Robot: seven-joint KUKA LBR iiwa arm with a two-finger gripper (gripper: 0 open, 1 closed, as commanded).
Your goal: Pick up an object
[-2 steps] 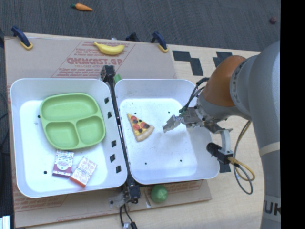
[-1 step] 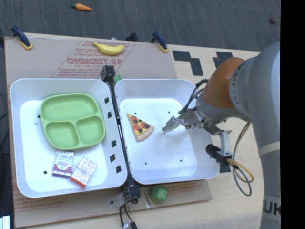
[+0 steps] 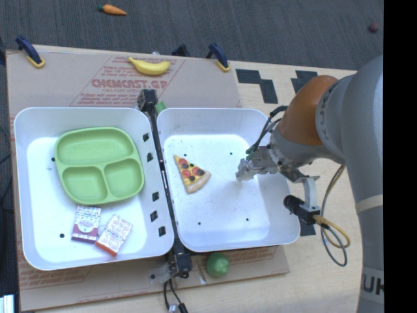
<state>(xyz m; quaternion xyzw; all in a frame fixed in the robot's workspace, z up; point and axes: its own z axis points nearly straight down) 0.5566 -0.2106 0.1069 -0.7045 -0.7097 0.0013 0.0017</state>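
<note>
A toy pizza slice [image 3: 191, 173] lies in the left part of the right bin [image 3: 221, 233]. My gripper [image 3: 247, 170] hangs over the right part of that bin, well to the right of the slice and apart from it. In the left bin [image 3: 39, 240] sit a green divided plate [image 3: 99, 163] and two small packets [image 3: 86, 222] [image 3: 115, 233] near its front. The wrist hides the gripper's tips.
A toy banana [image 3: 150, 64] lies on the cardboard behind the bins. A green ball [image 3: 218, 264] rests in front of the right bin. An orange carrot [image 3: 113, 9] lies on the floor beyond the bench. Clamps hold the cardboard corners.
</note>
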